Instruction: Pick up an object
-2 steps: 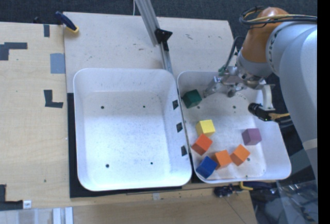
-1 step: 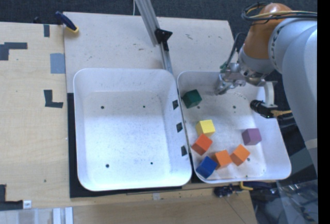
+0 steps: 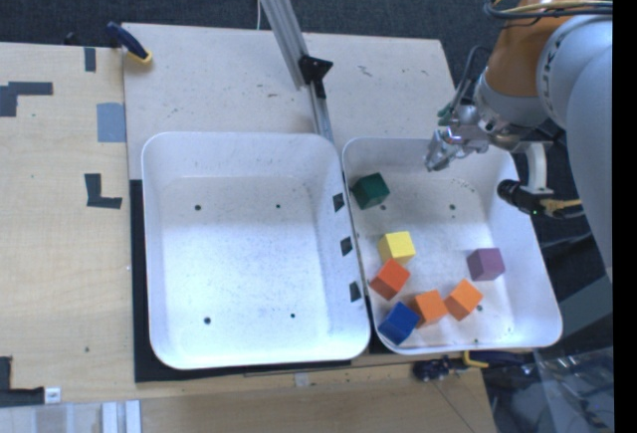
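Tool (image 3: 438, 158) over right bin (image 3: 518, 252), upper edge.
We couldn't tell its grip state; green cube (image 3: 371, 190) sat nearby, blocks apart.

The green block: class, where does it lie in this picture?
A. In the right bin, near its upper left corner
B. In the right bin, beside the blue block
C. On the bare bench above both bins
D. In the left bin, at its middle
A: the green block sits inside the right bin, close to its upper left corner, well above the yellow block and the others.
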Controlling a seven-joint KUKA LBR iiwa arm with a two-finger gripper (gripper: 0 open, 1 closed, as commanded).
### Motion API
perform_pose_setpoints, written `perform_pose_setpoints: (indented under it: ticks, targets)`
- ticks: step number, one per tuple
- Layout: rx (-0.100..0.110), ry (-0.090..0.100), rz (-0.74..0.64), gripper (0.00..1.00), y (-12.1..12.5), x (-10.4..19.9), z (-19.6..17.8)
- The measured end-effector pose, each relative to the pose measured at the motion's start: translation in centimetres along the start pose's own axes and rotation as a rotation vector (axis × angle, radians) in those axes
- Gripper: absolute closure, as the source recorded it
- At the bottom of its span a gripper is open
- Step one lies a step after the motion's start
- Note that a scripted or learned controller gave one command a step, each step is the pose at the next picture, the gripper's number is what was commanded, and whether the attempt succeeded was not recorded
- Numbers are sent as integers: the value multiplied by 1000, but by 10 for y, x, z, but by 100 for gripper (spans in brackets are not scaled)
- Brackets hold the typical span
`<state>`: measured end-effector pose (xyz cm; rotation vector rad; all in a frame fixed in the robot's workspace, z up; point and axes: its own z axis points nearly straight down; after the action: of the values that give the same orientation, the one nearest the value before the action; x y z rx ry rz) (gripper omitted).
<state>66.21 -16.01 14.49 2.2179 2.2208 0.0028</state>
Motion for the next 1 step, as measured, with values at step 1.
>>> perform_pose_setpoints:
  ticks: [1]
  targets:
    - [-1,0,-1,100,2,2,-43]
